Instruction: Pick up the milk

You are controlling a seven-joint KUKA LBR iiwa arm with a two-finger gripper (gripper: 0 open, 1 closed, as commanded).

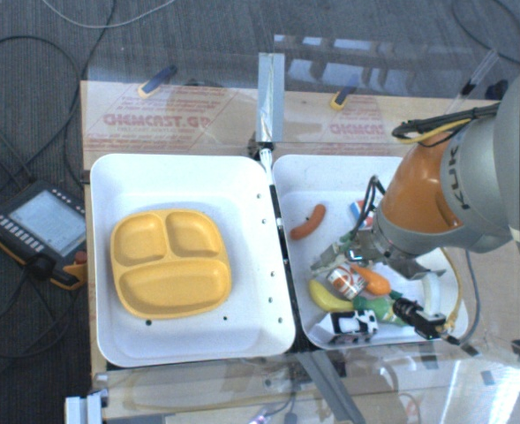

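Observation:
The milk (354, 323) is a small black-and-white cow-patterned carton. It lies near the front edge of the right bin (330, 179). My gripper (341, 256) hangs over the middle of that bin, above a pile of toy food. It is a short way behind the milk and apart from it. The grey and orange wrist covers the bin's right part.
A yellow banana (325, 296), a white and orange can (343, 281), a carrot (376, 281) and a green item (380, 308) crowd around the milk. A sausage (308, 222) lies further back. The left bin holds a yellow divided plate (169, 261).

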